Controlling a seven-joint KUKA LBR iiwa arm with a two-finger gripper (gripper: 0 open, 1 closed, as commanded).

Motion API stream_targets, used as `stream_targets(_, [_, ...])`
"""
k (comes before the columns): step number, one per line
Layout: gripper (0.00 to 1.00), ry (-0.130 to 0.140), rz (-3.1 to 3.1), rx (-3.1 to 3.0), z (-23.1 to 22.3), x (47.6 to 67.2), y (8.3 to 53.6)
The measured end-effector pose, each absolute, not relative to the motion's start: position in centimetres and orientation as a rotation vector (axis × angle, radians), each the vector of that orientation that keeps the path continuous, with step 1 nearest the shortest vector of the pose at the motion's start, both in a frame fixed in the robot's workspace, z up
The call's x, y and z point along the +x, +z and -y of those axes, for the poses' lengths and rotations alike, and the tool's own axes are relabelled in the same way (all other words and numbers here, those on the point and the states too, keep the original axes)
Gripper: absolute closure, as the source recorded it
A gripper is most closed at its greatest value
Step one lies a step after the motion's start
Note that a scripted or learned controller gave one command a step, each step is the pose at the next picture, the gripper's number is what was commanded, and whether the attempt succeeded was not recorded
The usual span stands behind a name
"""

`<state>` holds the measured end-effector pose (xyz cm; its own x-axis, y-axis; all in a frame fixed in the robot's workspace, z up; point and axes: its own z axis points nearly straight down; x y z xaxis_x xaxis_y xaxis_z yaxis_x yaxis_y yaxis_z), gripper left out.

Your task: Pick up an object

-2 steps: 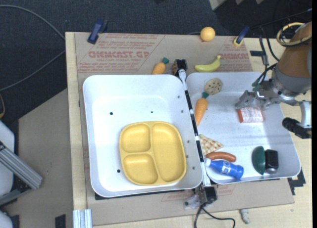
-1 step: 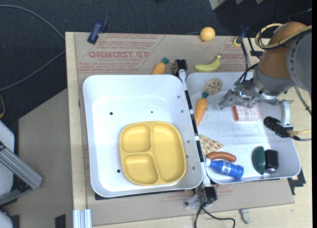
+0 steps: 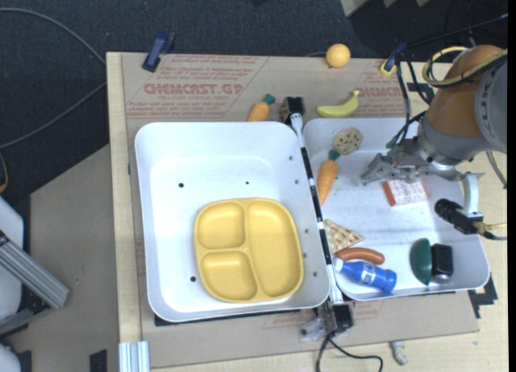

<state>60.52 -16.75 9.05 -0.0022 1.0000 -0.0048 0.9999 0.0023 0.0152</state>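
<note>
Free floor left of carrot [image 3: 326,179]

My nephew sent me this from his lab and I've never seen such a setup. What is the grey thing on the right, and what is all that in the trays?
One camera looks down at a slant on a bench with two shallow white bins. The grey thing with the orange band is a robot arm reaching in from the right; its gripper hangs over the right bin, beside a red and white packet.

The left bin holds a yellow divided plate. The right bin holds toy food: a carrot, a cookie, a waffle piece, a sausage, a blue bottle and a green and black item. A banana lies on the bench behind. I see nothing held.
</note>
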Motion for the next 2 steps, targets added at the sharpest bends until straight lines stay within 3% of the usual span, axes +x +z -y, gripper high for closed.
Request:
stream_targets(1, [1.00,0.008,-2.208,2.206,17.0,60.6,10.2])
stream_targets(2, [1.00,0.015,-2.211,2.209,20.4,51.9,9.3])
